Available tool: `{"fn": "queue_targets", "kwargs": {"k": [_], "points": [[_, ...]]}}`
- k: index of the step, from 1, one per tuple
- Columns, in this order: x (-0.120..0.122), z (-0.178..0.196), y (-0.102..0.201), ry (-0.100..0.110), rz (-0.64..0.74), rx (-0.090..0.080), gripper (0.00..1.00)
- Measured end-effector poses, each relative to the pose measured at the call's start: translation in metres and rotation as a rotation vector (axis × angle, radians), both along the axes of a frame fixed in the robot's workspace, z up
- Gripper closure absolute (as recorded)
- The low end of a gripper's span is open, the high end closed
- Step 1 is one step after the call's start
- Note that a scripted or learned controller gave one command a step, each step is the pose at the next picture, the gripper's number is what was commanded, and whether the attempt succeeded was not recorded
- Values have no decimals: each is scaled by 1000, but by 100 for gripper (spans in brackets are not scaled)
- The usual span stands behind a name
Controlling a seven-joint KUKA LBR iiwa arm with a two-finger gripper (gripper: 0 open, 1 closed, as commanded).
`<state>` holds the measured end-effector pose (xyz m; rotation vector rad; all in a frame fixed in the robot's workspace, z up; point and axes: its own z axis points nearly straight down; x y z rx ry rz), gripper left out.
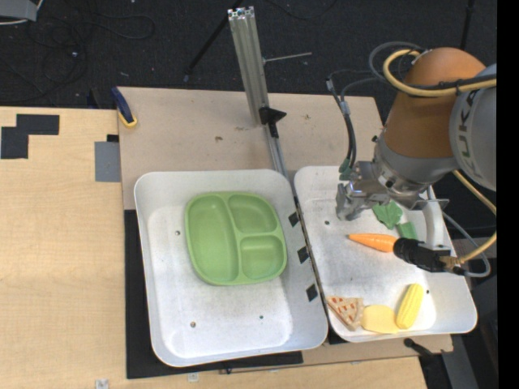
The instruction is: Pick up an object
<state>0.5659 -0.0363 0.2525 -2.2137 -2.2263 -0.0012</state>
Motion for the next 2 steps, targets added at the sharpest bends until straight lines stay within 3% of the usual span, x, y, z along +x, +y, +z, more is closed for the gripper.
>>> {"fn": "queue_targets", "kwargs": {"k": [2], "points": [[31, -22, 108, 2, -1, -1, 100]]}}
